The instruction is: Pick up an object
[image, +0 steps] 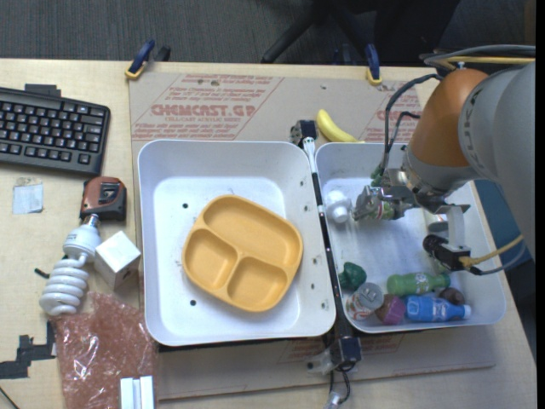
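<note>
A slanted overhead view of a pale wooden bench with two shallow white bins side by side on a sheet of brown cardboard (pixel 213 105).

The left bin (pixel 162 228) holds a yellow divided plate (pixel 243 252), lying flat near the middle with its three compartments facing up.

The right bin (pixel 490 301) holds several small things. Along its near edge lie a blue bottle (pixel 436 310) on its side, a green bottle (pixel 417 282) just behind it, a small pink and purple item (pixel 393 312) touching the blue bottle's left end, and a round grey lid-like piece (pixel 368 297). A dark green lump (pixel 352 274) sits just above that grey piece. A small whitish object (pixel 336 208) rests at the bin's left wall, farther back.

The grey arm with its orange band (pixel 447 126) enters from the right and hangs over the back half of the right bin. Its gripper (pixel 375 204) is low in the bin, just right of the whitish object. I cannot tell how wide the claw is, or if anything is in it; the tip is a blur of metal parts.

A yellow banana (pixel 334 129) lies on the cardboard behind the bins. Left of the bins sit a black keyboard (pixel 51 130), a tape measure (pixel 104 198), a spiral light bulb (pixel 68 273), a white cube (pixel 117 258) and a reddish mesh bag (pixel 106 343).
</note>
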Controlling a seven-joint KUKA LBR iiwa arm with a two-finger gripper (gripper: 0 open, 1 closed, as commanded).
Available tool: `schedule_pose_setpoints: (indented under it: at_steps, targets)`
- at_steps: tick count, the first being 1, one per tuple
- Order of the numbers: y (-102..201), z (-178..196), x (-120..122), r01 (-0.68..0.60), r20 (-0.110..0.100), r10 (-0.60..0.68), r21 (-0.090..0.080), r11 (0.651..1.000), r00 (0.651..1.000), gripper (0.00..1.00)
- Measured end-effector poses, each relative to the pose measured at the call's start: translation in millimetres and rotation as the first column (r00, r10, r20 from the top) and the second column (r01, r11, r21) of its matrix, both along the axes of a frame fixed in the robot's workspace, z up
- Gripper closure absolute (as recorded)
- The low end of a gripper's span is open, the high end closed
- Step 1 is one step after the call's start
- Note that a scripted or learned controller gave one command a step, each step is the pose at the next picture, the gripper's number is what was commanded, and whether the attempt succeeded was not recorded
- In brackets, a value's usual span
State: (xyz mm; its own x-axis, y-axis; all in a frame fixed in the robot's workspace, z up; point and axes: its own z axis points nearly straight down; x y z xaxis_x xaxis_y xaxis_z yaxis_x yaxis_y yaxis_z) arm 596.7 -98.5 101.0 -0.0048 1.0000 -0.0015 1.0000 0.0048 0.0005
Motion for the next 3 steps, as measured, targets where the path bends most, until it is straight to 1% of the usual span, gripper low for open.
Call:
schedule_pose_setpoints:
  at_steps: [1, 2, 3]
  targets:
    - [60.2, 90.3, -22.6, 0.003, -0.001, -0.003, 0.001, 1.0, 1.0, 1.0]
    - [142.8, 116.1, -34.0, 0.004, 0.0, -0.004, 0.001, 1.0, 1.0, 1.0]
    - [114.8, 171.2, -2.8, 0.004, -0.002, -0.004, -0.001, 1.0, 1.0, 1.0]
